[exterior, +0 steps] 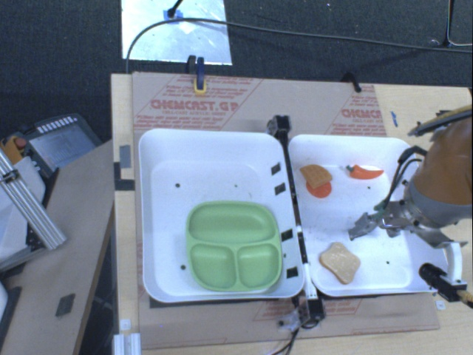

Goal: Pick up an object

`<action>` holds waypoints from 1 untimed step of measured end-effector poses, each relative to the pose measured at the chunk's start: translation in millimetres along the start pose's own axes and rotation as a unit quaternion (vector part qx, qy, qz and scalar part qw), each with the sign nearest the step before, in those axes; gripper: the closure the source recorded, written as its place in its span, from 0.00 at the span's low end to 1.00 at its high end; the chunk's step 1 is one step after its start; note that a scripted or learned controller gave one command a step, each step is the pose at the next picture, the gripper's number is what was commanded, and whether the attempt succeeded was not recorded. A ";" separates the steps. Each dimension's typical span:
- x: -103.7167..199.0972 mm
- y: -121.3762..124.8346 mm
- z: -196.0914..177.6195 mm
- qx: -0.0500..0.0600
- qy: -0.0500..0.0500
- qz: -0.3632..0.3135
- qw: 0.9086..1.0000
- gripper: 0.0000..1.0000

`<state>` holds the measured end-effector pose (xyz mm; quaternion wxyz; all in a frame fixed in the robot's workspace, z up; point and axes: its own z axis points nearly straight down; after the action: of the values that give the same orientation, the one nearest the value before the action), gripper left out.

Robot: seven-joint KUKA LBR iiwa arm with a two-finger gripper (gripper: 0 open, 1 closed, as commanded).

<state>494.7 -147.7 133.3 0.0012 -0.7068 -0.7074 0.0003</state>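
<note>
The arm enters from the right, its orange band (pixel 451 168) over the right bin (pixel 399 283). The gripper (pixel 363 228) sits low inside that bin, toward its middle, pointing left. Whether it is released or clenched cannot be told from here; nothing is seen caught in it.

Objects in the right bin:
- A slice of bread (pixel 339 262) lies near the front, just beside and nearer than the gripper, apart from it.
- A brown toast-like piece (pixel 316 175) lies at the far left part of the bin, overlapping a red disc (pixel 319 191).
- A small orange piece with a red end (pixel 365 171), carrot-like, lies at the far side, well apart from the gripper.

The left bin (pixel 159 198) holds a green divided tray (pixel 233 245) toward its near side.

Assessment: no object is lifted; every item rests on a bin floor. The pick is not yet made. The approach looks partly done, the bread slice being the closest candidate, though the intended target cannot be confirmed. Grasp and lift remain.
</note>
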 end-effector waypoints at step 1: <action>-0.7 2.9 48.1 -0.005 -0.001 0.001 1.000 0.00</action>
<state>497.5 -148.3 85.2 -0.0034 -0.7078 -0.7064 -0.0022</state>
